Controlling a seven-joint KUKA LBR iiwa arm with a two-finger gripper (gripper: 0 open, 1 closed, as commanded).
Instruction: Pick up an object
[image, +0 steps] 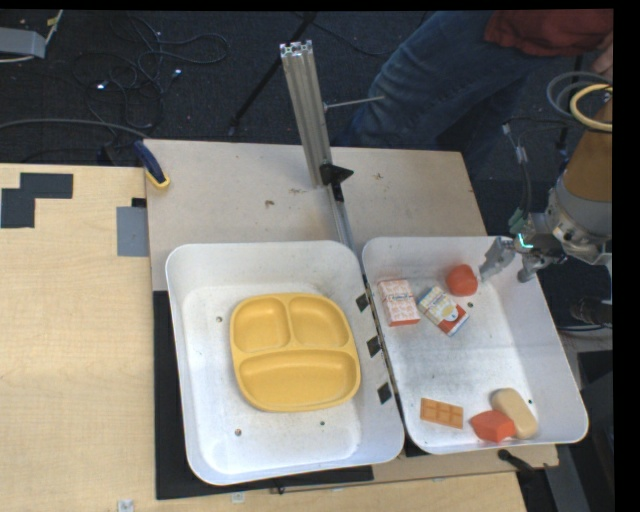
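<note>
Six small objects are seen in the right bin (560, 360): a red ball (461, 280) near the far rim, two small cartons (398, 302) (443, 309) side by side just nearer, and an orange wafer (441, 412), a red piece (492, 426) and a beige block (514, 412) at the near edge. The pincer (510, 258) is held spread over the far right rim, just beside the ball, nothing between its fingers. A yellow divided plate (294, 351) is seen in the left bin (200, 400).
</note>
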